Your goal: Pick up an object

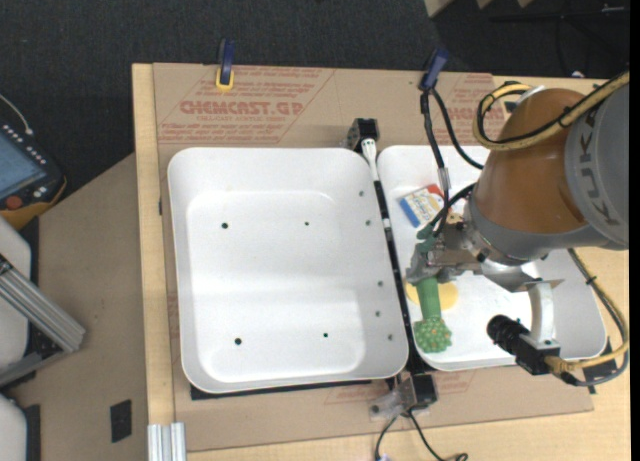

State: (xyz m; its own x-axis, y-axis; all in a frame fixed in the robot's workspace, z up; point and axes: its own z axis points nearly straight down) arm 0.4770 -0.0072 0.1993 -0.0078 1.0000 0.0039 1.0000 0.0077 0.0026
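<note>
White bins x2 (270, 164); gripper (432, 261) over right bin, 1 green toy (431, 316) below; jaws unclear.

A green toy (431, 315) shaped like a broccoli stalk lies flat in the right bin (560, 347), close against that bin's left wall and near its front edge; its bumpy, speckled head points toward the front and its smooth stem runs back beneath the arm's wrist. A yellow piece (447, 296) shows just beside the stem's right side. Farther back in the same bin, a small blue-and-white packet with a red edge (419, 204) lies tilted.
</note>
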